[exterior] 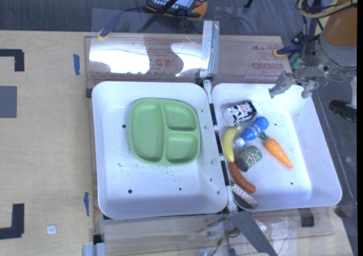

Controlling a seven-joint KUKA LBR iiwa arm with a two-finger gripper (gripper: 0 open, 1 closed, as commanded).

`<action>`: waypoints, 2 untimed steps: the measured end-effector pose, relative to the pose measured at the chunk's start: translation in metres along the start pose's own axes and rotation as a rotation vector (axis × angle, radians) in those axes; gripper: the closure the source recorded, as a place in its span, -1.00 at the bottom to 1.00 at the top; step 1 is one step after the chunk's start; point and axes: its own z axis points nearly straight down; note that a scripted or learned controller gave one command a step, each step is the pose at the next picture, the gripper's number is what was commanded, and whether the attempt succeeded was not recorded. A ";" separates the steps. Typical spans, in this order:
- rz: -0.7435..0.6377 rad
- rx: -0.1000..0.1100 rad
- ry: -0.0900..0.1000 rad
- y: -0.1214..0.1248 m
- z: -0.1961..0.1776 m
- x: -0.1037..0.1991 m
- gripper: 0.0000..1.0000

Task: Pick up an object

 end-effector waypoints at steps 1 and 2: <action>0.129 -0.023 -0.005 -0.043 0.114 -0.003 -1.00; 0.071 0.004 0.001 -0.137 0.111 -0.035 -1.00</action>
